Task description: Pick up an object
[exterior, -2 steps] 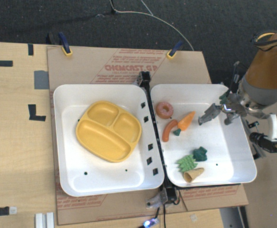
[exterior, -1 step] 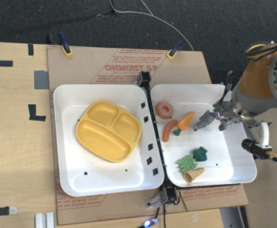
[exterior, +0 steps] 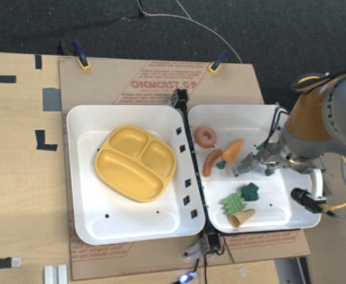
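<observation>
Glossy yellow plastic tray (exterior: 136, 162)

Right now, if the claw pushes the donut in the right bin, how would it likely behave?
The donut lies flat, so it would probably slide rather than roll. It looks like a small toy, likely light and stiff. The sausage lies close below it, so a push that way may bump it.

Even, fairly bright light falls from overhead. The two white bins (exterior: 78, 176) come close to washing out, with little tone left in their walls. Shadows are soft and short: a faint one edges the yellow divided plate (exterior: 136, 163). The dark floor (exterior: 42, 10) shows grain. Focus is slightly soft overall, with small things fuzzy.
</observation>
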Available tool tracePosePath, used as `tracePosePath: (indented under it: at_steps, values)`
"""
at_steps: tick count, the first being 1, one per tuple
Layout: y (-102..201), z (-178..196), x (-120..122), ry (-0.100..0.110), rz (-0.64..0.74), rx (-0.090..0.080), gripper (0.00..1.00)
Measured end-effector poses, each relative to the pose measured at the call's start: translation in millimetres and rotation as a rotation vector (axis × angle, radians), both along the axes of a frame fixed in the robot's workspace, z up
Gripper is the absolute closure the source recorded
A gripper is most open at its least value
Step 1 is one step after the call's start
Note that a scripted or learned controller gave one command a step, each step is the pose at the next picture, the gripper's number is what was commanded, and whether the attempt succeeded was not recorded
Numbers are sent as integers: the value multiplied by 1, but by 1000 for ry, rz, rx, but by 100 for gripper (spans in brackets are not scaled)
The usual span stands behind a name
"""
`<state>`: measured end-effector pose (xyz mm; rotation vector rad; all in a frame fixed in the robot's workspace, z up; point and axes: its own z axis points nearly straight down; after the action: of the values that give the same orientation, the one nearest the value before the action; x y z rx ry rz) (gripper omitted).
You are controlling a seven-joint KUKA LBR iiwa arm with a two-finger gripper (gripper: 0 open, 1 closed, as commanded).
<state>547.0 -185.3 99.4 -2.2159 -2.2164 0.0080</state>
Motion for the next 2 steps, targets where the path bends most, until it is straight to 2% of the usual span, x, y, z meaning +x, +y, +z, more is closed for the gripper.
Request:
tracePosePath:
  at_steps: [1,2]
  values:
    - [1,13,2,-5,2,-1,100]
    - [-4,59,-5,-11,-1,-2,100]
